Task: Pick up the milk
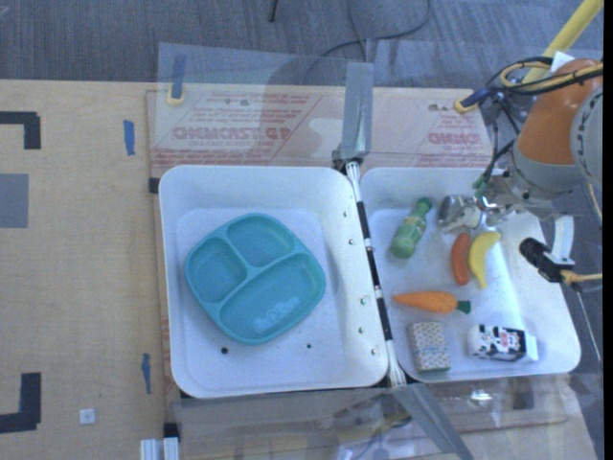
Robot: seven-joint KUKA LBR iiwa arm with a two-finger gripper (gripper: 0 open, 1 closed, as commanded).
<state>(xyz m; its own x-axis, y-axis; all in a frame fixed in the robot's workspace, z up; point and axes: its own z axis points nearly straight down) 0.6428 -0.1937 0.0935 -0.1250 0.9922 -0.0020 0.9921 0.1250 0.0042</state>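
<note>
The small white milk carton with black cow patches (499, 342) lies flat in the lower right corner of the right white bin (565, 353), below a yellow banana (482, 255). The metal gripper (466, 211) hovers at the bin's upper edge, well apart from the carton. Whether its jaws are open cannot be told; cables hide the wrist.

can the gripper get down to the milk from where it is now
Probably yes. The milk lies at the right bin's near corner with open floor around it; the gripper sits further back by the banana, and nothing lies over the carton.
</note>
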